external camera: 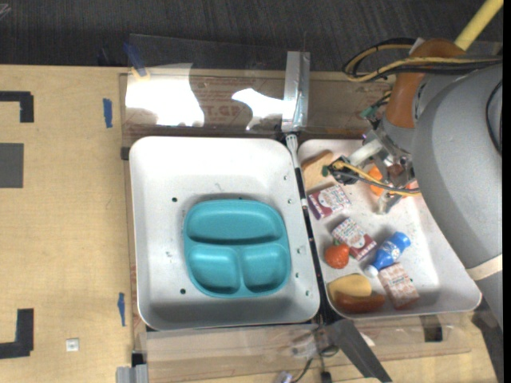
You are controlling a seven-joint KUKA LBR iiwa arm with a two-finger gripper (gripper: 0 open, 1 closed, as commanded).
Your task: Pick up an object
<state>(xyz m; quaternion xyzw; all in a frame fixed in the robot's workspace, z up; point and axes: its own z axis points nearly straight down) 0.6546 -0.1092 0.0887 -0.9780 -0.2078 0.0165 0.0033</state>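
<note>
Small packets, blue bottle [391,250], bread [354,290] in right bin [455,282]

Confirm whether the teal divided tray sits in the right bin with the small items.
No, the teal divided tray lies alone in the left bin, while the small items fill the right bin.

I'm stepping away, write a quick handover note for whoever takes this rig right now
Gripper: low over the far end of the right white bin; nothing seen between its fingers.
Right bin: small maroon carton, red-and-white carton, blue bottle, orange-red ball, yellow-brown bread-like piece, pinkish carton.
Left white bin: teal three-compartment tray.
Done: nothing lifted. Left: grasp and lift one object.
</note>
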